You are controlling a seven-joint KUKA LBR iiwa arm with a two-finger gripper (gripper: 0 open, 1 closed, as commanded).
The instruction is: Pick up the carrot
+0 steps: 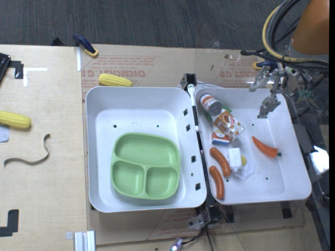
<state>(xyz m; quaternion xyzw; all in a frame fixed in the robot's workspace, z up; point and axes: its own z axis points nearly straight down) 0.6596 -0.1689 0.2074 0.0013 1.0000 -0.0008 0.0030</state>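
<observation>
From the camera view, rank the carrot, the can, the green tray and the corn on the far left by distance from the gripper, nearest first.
1. Carrot, right bin, just below the gripper.
2. Can, right bin's upper left.
3. Green tray, left bin.
4. Corn, on the bench at far left.

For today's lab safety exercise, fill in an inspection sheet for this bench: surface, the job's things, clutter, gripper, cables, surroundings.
Surface: two white bins, left bin and right bin, on a cardboard-covered bench.
Job's things: carrot lies in the right bin, untouched.
Clutter: two sausages, a can, a carton; green divided plate in the left bin.
Gripper: gripper hovers above the carrot, holding nothing.
Cables: yellow and black hoses loop by the arm.
Surroundings: two corn cobs outside the bins.
</observation>
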